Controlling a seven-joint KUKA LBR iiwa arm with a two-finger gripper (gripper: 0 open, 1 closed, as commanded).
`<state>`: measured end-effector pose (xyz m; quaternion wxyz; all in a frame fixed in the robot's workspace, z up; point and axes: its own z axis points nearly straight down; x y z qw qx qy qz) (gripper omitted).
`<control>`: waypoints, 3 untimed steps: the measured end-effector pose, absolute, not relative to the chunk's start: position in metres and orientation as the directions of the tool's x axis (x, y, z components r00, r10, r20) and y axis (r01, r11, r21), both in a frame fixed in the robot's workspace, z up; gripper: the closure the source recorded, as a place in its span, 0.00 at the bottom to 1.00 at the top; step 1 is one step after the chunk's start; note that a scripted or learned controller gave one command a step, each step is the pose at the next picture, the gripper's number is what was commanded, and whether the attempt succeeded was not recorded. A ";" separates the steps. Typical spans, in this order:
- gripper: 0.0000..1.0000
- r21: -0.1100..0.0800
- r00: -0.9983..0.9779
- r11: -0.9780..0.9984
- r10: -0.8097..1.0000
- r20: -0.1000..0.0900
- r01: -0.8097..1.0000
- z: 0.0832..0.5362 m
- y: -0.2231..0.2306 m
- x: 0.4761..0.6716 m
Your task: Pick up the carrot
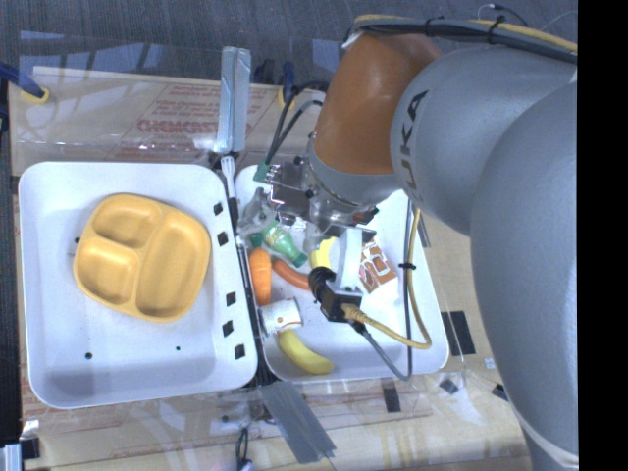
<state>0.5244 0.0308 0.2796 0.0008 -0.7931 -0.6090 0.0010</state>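
Observation:
An orange carrot [260, 274] lies in the right bin [424, 357], close to its left wall, pointing toward the front. A second orange piece [290, 275] lies just to its right. My gripper [294, 226] hangs from the big grey and orange arm over the back of that bin, just above and behind the carrot. The wrist and its fittings hide the fingertips.
A yellow divided plate [143, 256] sits in the left bin [49, 361]. The right bin also holds a banana [303, 353], a green item [273, 235], a small white cup-like object [285, 314] and a brown and white packet [376, 266]. A cable [392, 334] loops over the bin.

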 end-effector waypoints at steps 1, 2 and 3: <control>1.00 -0.006 0.250 -0.250 0.968 -0.002 0.968 0.289 0.031 0.524; 1.00 -0.007 0.014 -0.014 1.000 0.000 1.000 0.190 0.067 0.513; 1.00 0.000 -0.153 0.153 0.988 0.000 0.988 0.367 0.036 0.518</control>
